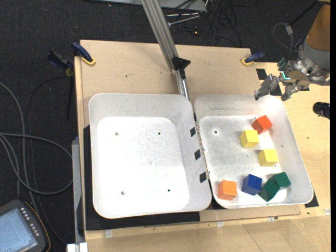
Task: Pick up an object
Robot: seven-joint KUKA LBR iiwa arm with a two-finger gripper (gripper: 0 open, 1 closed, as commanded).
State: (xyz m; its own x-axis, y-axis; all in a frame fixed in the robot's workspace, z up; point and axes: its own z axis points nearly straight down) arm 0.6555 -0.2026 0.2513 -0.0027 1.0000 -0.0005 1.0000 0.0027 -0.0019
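Your tool (276, 88) hangs at the upper right, above the far right corner of the right bin (296, 140) and over the table edge there. Its two fingers stand apart with nothing between them. Behind it the arm (320, 41) rises out toward the right edge, its orange band above the grey wrist.

Below and slightly left of the tool, you have seven blocks lying in the right bin. Nearest is a red-orange block (262, 123), tilted, with a yellow block (249, 138) touching or just beside it on the lower left. A second yellow block (268, 157) sits a little nearer the front. Along the front wall you see an orange block (227, 189), a blue block (252, 184), and two green blocks (282, 179) (269, 189) pressed close together by the right front corner.

The left bin (100, 140) lies side by side with the right one, their rims meeting at the middle, where small black tabs show along the seam. Its floor is white and faintly speckled.

Both bins rest on a pale wooden table (131, 67). Clamps with blue handles and yellow tips (81, 53) (252, 59) grip its far corners. A slanted metal pole (160, 28) comes down from the top to the far edge between the bins.

Around the table the floor (37, 35) is dark, with loose cables (21, 135) curling on your left and a tangle of wires at the top. A handheld screen (18, 230) sits at the lower left corner.
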